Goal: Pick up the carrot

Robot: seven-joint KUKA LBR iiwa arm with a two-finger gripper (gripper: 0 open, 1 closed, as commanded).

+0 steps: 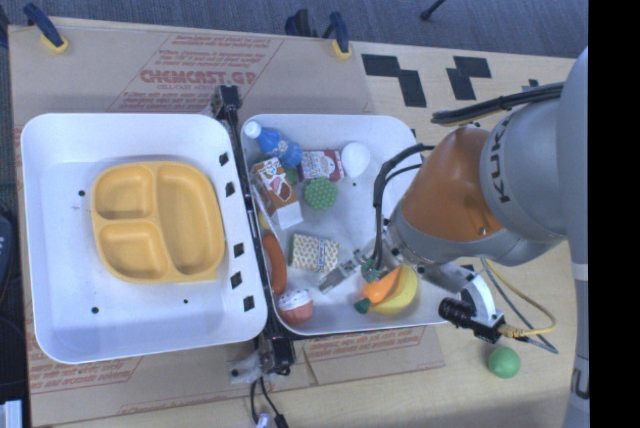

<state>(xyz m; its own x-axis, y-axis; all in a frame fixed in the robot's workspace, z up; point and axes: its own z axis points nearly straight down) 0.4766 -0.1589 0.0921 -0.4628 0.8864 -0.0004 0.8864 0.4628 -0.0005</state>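
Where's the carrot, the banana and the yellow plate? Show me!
carrot (377,290): camera view, on its orange body.
banana (404,288): camera view, on its yellow curve beside the carrot.
yellow plate (215,221): camera view, on its right rim.

Cardboard-covered bench bears two white bins side by side; green ball near right bin.

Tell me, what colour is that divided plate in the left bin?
Yellow. The divided plate shows plainly in the camera view.
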